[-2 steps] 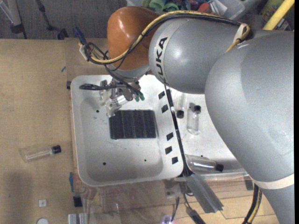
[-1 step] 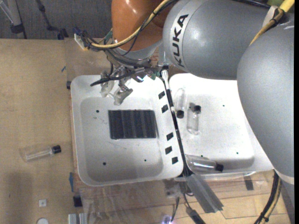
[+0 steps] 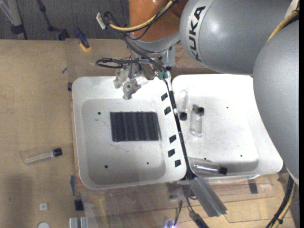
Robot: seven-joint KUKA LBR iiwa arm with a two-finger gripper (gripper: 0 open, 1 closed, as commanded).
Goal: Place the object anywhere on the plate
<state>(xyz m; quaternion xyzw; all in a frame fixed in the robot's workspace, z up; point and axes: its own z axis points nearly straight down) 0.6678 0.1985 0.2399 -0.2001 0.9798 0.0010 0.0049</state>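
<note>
Overhead, arm: grey KUKA arm [image 3: 223,27] with an orange band reaches in from the right, over the bins' far edge.
Gripper: two-finger metal gripper [image 3: 127,90] hangs above the far rim of the left white shallow bin [image 3: 85,170]; whether anything sits between its fingers, or how far apart they are, cannot be told.
Plate: dark ribbed rectangular plate [image 3: 135,126] lies flat on the left bin's floor.
Objects: clear plastic vials with black caps [image 3: 196,121] lie in the right white bin [image 3: 247,146], near its left wall.
Stray: another clear black-capped vial [image 3: 42,155] lies on the tan bench [image 3: 33,89].
</note>
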